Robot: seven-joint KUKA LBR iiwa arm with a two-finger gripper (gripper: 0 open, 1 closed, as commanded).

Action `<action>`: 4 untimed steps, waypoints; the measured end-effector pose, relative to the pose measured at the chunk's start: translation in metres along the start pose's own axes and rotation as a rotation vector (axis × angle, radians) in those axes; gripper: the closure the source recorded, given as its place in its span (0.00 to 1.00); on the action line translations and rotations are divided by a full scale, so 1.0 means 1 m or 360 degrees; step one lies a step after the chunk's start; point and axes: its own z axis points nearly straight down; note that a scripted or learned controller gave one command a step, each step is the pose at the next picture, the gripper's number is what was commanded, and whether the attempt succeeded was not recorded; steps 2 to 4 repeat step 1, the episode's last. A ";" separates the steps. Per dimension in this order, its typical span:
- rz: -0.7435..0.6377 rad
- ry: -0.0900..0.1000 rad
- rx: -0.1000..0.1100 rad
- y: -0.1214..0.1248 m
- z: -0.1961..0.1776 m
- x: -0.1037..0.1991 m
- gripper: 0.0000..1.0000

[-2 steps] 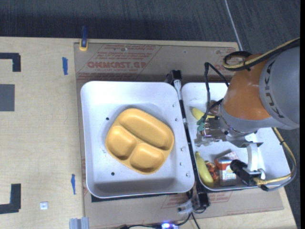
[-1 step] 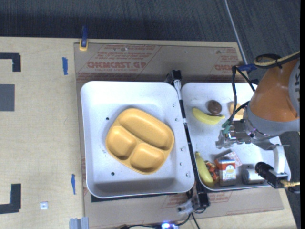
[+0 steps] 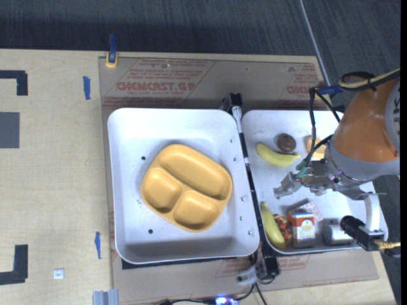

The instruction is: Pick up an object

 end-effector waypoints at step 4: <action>0.0000 -0.0006 -0.0019 -0.001 0.097 -0.032 0.00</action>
